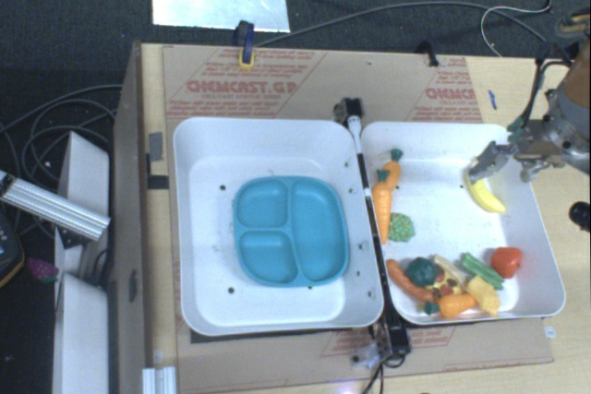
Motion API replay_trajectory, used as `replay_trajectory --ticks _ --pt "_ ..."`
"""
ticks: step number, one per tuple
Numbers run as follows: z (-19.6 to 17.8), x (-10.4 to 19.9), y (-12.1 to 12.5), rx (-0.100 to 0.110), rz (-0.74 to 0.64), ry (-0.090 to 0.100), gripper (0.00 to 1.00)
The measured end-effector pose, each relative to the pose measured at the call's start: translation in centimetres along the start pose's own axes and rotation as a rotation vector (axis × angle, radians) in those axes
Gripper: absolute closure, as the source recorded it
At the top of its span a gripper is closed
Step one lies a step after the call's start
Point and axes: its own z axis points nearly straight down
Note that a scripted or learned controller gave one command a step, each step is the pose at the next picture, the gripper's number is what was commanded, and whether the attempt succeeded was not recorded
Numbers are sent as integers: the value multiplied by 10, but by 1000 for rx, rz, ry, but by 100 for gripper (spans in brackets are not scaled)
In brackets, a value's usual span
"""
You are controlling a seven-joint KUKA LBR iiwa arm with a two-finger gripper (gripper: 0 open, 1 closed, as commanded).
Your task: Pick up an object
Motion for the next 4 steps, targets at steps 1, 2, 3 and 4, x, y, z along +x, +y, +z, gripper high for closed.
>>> replay_trajectory --ticks 1,2,3,4 --pt "101 33 74 3 -1 1 0" --pt "147 71 93 0 -2 1 0" --pt "157 68 16 2 2 1 0" --pt "178 65 119 -1 0 0 0"
